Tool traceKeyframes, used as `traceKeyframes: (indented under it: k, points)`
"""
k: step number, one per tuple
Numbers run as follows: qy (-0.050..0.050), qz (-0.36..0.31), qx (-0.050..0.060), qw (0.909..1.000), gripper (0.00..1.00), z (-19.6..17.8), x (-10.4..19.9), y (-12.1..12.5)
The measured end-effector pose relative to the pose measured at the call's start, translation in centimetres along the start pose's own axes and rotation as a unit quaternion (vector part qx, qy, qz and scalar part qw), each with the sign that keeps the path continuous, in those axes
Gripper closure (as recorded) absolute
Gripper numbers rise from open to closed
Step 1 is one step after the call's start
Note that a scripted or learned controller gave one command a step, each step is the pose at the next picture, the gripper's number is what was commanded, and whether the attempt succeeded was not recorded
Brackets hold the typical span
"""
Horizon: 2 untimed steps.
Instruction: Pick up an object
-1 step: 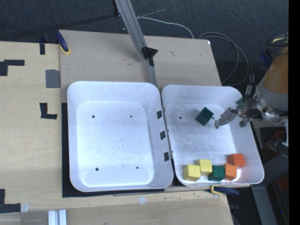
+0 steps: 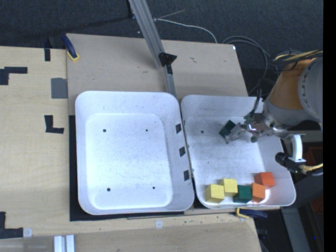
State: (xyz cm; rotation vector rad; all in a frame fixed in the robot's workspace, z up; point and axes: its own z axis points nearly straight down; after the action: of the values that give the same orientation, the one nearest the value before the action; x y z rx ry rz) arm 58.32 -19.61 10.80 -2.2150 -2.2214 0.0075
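The grey arm (image 2: 294, 101) reaches in from the right of the frame, its claw (image 2: 229, 130) over the upper middle of the right bin (image 2: 210, 106); whether it is open or closed cannot be told. Nothing is visibly gripped. Blocks cluster at that bin's lower right: two yellow blocks (image 2: 214, 192) (image 2: 230, 185), a green one (image 2: 243, 193) and two orange ones (image 2: 265, 179) (image 2: 258, 191). The left bin (image 2: 84, 106) lies beside it on the surface (image 2: 115, 62).

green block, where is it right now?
In the right white bin, along its near edge: the small green cube sits between the yellow cubes and the orange cubes.
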Motion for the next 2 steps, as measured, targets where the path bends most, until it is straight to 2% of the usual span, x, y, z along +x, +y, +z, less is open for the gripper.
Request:
traceKeyframes:
  k: [1, 2]
  points:
    - [0.0, -0.003, -0.004, 1.0, 0.0, 1.7, 5.0, 6.0]
    - [0.0, 0.001, -0.002, 1.0, 0.0, 1.6, 5.9, 2.6]
